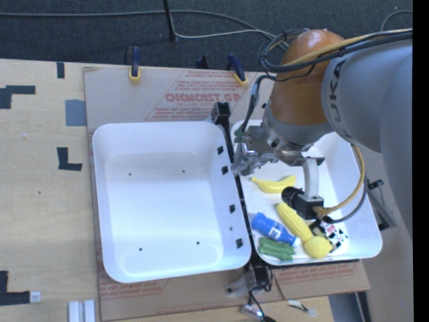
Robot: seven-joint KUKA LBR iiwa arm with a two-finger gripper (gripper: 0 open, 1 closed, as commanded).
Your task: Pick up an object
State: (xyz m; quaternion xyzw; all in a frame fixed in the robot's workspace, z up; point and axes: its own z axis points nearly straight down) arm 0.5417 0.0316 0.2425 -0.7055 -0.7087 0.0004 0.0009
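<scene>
Banana [273, 184], a small yellow one, is the object nearest to the gripper [245, 161], and it lies in the right bin [373, 241], just beside and below the tool. The gripper hangs close to the wall where the right bin meets the left bin [161, 206]. We cannot tell how far it is open, and we see nothing held in it. We think the first danger is this wall: a descent from here may strike the rim instead of reaching an object. The second danger is the crowding. The other things lie packed at the near end of the right bin, some touching, so a grasp there may take two together or push one away. The banana is curved and smooth, so it may slip out on closing. We count six things in the right bin: one banana, one long yellow piece like a corn cob [293, 221], one blue bottle-like piece [272, 227], one green piece [276, 249], one lemon [318, 246] and one white piece with dark spots [334, 234]. There are two bins.
</scene>
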